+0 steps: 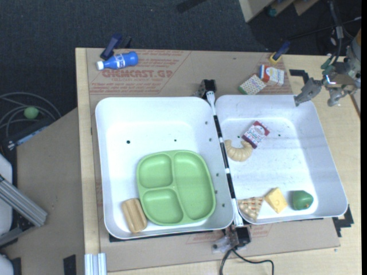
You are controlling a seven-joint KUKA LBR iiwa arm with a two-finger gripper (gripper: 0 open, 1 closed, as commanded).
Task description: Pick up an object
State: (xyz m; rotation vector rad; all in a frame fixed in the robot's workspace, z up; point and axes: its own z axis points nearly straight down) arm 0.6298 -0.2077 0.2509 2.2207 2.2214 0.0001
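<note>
My gripper (316,98) hangs open over the far right corner of the right bin (321,148), with nothing between its fingers. Below it in that bin lie a red and white packet (255,134) and a croissant (238,149) near the left wall. Along the bin's front edge sit a waffle-patterned wedge (251,206), a yellow cheese wedge (276,200) and a green pepper (301,200). The left bin (114,130) holds a green divided plate (175,186) and a tan bread slice (133,215).
On the bench behind the bins lie a blue and white bottle (117,61) at far left and two small boxes (253,85) (273,75) near the right bin's back edge. A black divider (221,148) runs between the bins.
</note>
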